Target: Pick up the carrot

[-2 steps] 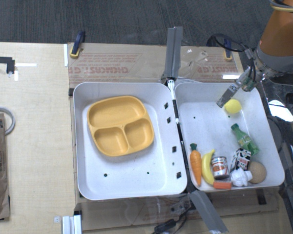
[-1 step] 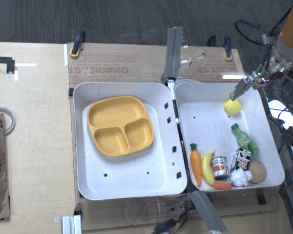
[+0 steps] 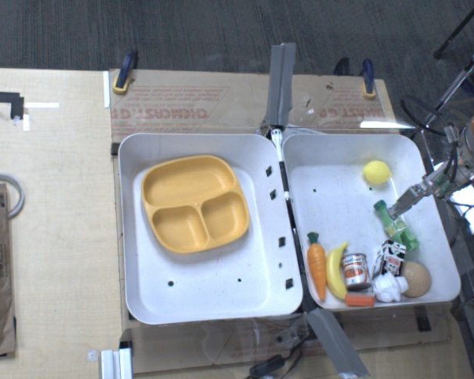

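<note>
Orange carrot (image 3: pixel 317 268) lies untouched, lower centre-right of frame; gripper (image 3: pixel 381 208) sits apart, right side. Jaw state: can't tell. Pick not yet begun, approx.

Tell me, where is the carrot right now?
The carrot lies in the right bin, near its front left corner, right beside the banana. The gripper is farther right, near a green thing.
</note>
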